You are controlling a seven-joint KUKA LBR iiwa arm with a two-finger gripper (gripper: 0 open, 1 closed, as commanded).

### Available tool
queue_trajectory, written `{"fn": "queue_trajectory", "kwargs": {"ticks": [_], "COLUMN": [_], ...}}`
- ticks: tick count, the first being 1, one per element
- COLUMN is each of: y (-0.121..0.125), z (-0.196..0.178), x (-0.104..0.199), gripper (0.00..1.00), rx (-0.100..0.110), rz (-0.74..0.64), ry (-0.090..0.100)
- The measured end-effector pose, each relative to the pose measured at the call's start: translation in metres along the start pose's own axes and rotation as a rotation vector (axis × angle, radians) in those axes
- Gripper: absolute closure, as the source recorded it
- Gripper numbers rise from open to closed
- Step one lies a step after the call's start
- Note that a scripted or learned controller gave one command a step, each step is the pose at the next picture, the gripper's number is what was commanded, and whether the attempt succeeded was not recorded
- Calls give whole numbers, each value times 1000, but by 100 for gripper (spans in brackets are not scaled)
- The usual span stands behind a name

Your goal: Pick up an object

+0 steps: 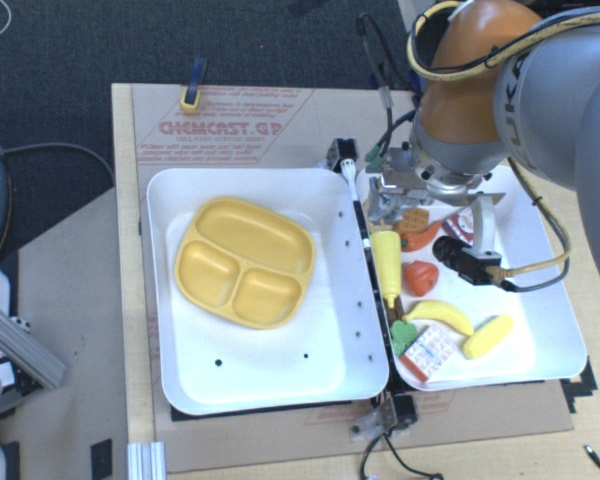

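The gripper [412,211] hangs low over the upper part of the right bin [550,268], beneath the grey wrist and orange band of the arm [480,48]; whether it is open or shut cannot be told, since the wrist hides the tip. Just beside and below it lie the candidate objects: an orange-red piece [420,236] nearest the tip, a yellow corn cob [386,263] along the bin's left wall, a red tomato-like piece [420,277], a banana [442,315], a yellow lemon-like piece [488,336] and a small printed card with a green corner [427,350]. The left bin [170,348] holds a yellow compartment plate [244,261], well apart from the tip. A sound grasp probably calls for centring over one object, most likely the orange-red piece, and descending clear of the corn cob and the dividing wall so that nothing else is pinched.
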State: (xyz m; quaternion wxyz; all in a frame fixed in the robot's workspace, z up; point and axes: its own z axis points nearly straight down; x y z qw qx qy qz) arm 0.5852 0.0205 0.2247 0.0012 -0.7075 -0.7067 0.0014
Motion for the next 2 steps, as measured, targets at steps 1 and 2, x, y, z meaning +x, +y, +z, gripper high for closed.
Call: {"fn": "queue_trajectory", "kwargs": {"ticks": [1,2], "y": [10,7], "z": [-10,6], "x": [1,-10], "gripper": [100,100], "rx": [-7,0], "rz": [-3,0], "ry": [0,0]}}
